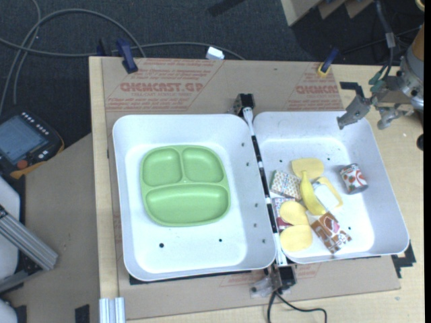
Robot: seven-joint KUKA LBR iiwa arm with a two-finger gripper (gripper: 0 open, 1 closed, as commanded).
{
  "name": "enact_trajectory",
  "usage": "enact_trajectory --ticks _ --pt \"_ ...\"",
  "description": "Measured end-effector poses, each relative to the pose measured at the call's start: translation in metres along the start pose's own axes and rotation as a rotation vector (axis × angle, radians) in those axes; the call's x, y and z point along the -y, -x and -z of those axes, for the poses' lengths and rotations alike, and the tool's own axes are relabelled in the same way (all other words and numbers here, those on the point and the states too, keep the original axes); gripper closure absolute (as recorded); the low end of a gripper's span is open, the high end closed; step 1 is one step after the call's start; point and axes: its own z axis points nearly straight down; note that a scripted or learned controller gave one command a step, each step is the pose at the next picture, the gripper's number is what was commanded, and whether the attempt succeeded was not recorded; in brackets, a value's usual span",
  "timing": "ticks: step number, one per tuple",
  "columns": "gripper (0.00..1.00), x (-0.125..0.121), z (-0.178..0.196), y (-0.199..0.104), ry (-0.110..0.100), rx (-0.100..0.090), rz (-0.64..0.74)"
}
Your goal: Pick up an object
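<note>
Gripper (pixel 367 113) poised over far right corner of right bin (pixel 377 237), fingers spread, nothing between them (pre-grasp height, likely). Banana (pixel 308 195) mid-bin amid packets and yellow pieces, clustered toward divider. Small can (pixel 353 177) apart, nearest gripper, easiest pick.
</note>
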Motion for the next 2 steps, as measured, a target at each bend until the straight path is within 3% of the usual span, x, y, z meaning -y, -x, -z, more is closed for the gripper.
enact_trajectory --ticks 1,2 --pt "0.00 -0.016 -0.181 -0.033 -0.003 -0.001 0.000" --pt "0.00 0.029 -0.191 -0.075 -0.002 -0.001 0.000"
